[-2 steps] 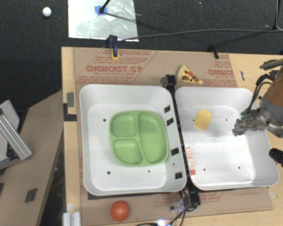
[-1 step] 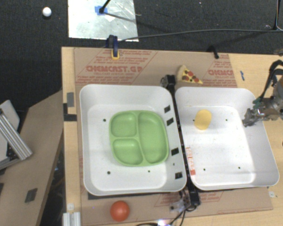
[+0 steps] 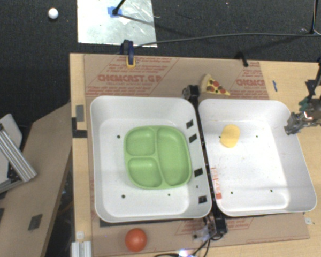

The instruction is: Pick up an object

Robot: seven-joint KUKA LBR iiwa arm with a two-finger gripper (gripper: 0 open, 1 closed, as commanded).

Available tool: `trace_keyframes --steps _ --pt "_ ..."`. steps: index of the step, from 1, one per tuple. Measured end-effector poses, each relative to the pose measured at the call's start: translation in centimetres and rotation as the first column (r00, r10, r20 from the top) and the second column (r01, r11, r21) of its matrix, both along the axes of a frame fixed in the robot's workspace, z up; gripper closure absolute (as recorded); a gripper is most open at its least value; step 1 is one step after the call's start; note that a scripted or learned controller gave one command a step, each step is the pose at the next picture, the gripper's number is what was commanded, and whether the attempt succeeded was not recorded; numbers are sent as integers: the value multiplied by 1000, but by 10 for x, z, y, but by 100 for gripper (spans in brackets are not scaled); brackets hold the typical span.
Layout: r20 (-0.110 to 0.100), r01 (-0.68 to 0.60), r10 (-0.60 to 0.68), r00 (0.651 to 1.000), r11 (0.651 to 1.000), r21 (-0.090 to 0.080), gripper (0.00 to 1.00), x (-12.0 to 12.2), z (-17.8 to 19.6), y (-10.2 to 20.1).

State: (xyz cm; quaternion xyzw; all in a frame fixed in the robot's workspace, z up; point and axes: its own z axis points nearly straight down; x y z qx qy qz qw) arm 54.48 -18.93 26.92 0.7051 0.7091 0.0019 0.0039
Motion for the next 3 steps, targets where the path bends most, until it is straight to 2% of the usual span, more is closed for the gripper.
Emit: trace_keyframes --steps 1,3 --pt "-6 -5 5 1000 1000 4 100 1 -1 62" --pt "-7 -4 4 1000 1000 4 100 4 -2 167"
